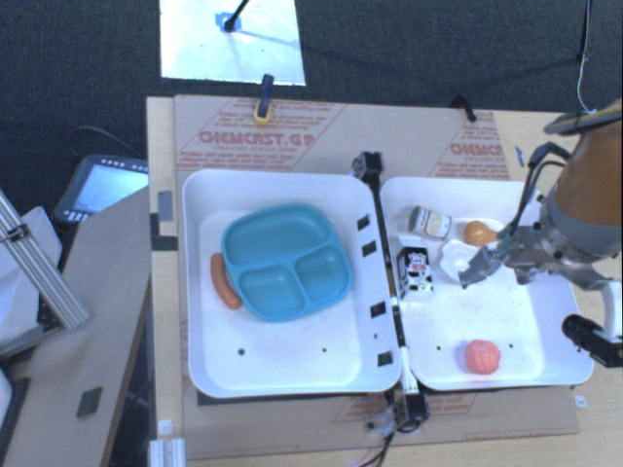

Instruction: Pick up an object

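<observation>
The tool is seen at the right of the frame, low over the right bin, beside a white object; whether it is open cannot be told. A pink ball lies lower right, an orange ball above.

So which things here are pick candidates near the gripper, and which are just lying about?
In play, right bin:
gripper
white object
orange ball
small carton
jar
pink ball

Lying about, left bin:
blue divided tray
orange sausage
</observation>
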`<state>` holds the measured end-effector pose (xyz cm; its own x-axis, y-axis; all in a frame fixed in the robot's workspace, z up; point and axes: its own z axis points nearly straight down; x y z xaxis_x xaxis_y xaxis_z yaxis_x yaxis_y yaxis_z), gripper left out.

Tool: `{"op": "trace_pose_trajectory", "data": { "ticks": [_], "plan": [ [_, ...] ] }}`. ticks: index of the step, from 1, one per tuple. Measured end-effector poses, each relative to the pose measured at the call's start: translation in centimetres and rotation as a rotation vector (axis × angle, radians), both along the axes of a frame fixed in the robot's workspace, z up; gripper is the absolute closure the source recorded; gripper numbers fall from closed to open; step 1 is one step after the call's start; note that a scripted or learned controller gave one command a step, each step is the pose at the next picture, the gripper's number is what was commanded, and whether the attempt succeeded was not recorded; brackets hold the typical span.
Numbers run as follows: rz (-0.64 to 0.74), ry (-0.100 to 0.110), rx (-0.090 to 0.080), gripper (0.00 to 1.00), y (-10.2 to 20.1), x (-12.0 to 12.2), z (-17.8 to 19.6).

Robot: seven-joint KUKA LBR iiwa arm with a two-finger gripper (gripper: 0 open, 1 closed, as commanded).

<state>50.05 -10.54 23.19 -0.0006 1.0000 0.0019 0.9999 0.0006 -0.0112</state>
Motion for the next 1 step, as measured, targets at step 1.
{"op": "trace_pose_trajectory", "data": {
  "ticks": [1],
  "plan": [
    [0.003,-0.012,-0.002,0.00,0.03,0.25,0.58]
  ]
}}
